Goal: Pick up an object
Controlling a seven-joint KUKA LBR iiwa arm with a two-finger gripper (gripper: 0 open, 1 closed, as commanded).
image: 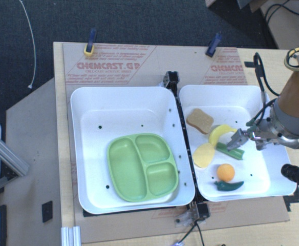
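Reaching in: the gripper [240, 137] sits low over the right bin [257, 97], its tip beside a green stick-shaped item [230, 151].
Grip state: cannot tell how it stands; nothing is seen held in it.
Likely target: judged to be the green stick-shaped item or the yellow curved piece [219, 133], both just beside the tip.
Reason for posture: the arm [293, 104] enters from the right, slanting down toward the middle of the cluster, which suits a pick from the pile's centre.
Close neighbours: a pale yellow round piece [204, 155] lies touching or nearly touching the curved one; a tan bread-like slice [199, 120] lies behind them.
Further items: an orange ball [225, 172] rests near a dark green pepper-like item [229, 186] at the front of the bin.
Obstruction: crowding is the hazard; neighbours may be nudged or caught together.
Left bin [83, 106]: bears a green divided tray [142, 165], well apart from the work.
Divider: a black clamp [171, 79] sits where the bins meet.
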